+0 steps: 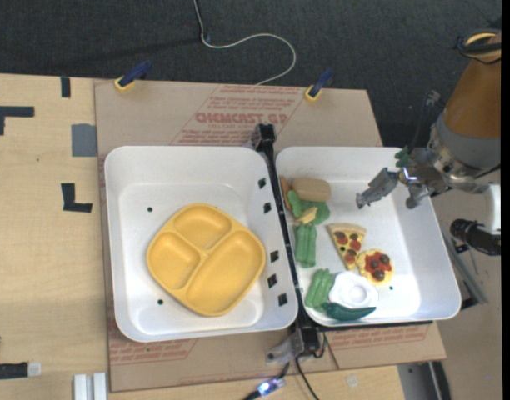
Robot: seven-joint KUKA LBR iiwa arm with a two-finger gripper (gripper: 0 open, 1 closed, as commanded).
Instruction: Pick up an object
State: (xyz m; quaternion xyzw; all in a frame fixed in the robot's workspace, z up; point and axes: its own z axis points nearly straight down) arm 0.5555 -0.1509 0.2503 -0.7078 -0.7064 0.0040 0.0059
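Here's the arm (472,107) reaching in from the right, and its gripper (397,186) hangs over the upper right part of the right bin (422,265) with fingers spread apart and nothing between them. One grey finger (373,192) juts out to the left, the other (417,194) sits nearer the bin's right wall. The toy food lies well clear of it, along the bin's left side and toward the near edge: a tan bread-like piece (312,190) at the top, closest to the gripper, then a small yellow and green cluster (305,211), a ribbed green vegetable (306,244), a flat pizza slice (348,244) with red dots, a round red-topped piece (377,265), a white egg-like disc (353,292), green pods (319,288) and a glossy dark green pepper (348,311). Over in the left bin (126,223), a smooth yellow divided plate (206,259) with three compartments lies flat. Both bins rest on a brown cardboard sheet (230,115).
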